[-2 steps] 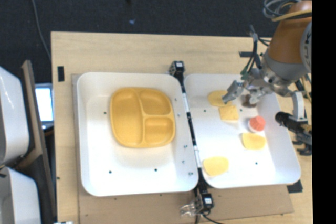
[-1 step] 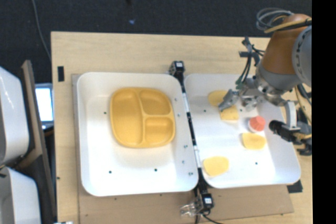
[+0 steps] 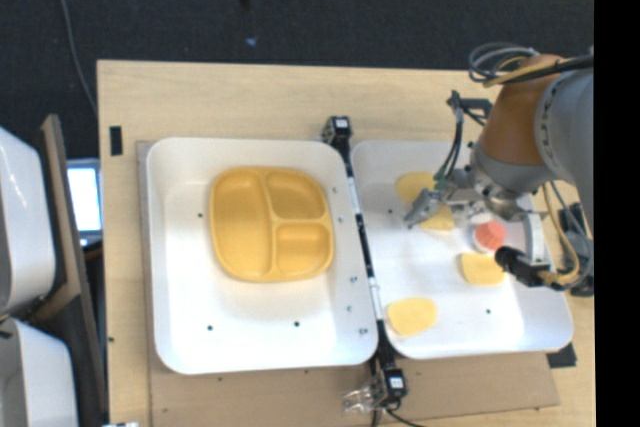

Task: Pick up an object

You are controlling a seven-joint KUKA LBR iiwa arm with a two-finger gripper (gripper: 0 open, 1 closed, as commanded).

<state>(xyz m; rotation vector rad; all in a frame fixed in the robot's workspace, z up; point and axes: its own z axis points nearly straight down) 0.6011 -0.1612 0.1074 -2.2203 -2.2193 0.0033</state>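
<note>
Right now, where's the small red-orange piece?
The red-orange piece lies in the right bin, near its right side, just below the arm's wrist and directly above a yellow piece.

No legible txt, labels, brands or nos. anywhere on bench or bins.

Left of the pincer (image 3: 437,205), a smooth, matt yellow plastic plate (image 3: 271,223) lies in a glossy white plastic bin (image 3: 180,335); the tabletop (image 3: 280,100) looks like pale matt wood
</note>
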